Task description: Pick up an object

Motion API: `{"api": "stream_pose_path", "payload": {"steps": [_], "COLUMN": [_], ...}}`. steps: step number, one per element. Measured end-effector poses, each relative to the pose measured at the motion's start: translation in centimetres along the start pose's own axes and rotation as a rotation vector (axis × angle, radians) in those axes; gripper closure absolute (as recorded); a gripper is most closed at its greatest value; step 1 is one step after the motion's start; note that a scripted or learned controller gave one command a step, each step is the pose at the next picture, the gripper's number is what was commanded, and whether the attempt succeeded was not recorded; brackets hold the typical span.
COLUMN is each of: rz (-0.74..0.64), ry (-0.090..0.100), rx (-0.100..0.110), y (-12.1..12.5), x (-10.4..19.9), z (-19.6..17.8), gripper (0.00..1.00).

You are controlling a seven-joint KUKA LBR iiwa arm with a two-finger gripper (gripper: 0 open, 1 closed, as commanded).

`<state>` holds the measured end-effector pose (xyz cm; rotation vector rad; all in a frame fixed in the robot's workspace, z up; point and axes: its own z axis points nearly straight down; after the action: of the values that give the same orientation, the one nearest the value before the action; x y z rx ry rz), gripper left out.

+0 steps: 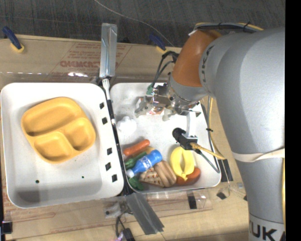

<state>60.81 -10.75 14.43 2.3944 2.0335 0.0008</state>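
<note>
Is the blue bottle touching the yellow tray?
Apart. The camera view shows the blue bottle lying in the right bin, while the yellow tray sits in the left bin, with the bin walls between them.

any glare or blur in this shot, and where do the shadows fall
In the camera view, the end effector area looks smeared and hard to read; the yellow tray is sharp; a soft shadow sits in the left bin's lower-left corner; mild glare whitens the right bin floor.
</note>
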Motion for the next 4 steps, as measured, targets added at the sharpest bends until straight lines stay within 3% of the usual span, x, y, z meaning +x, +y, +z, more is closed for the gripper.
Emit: {"api": "stream_pose_path", "payload": {"steps": [1,2,3,4], "rz": [-0.034,-0.037,0.045,0.06], "ry": [0.001,0.0,-0.002,0.0], "rx": [0.006,0.007,0.002,0.003], "y": [-6.0,-5.9,-4.8,-1.4], "x": [-1.6,-1.6,-5.3,-9.4], "z": [5.3,4.4,5.3,5.3], "gripper": [0.0,1.0,1.0,1.0]}}
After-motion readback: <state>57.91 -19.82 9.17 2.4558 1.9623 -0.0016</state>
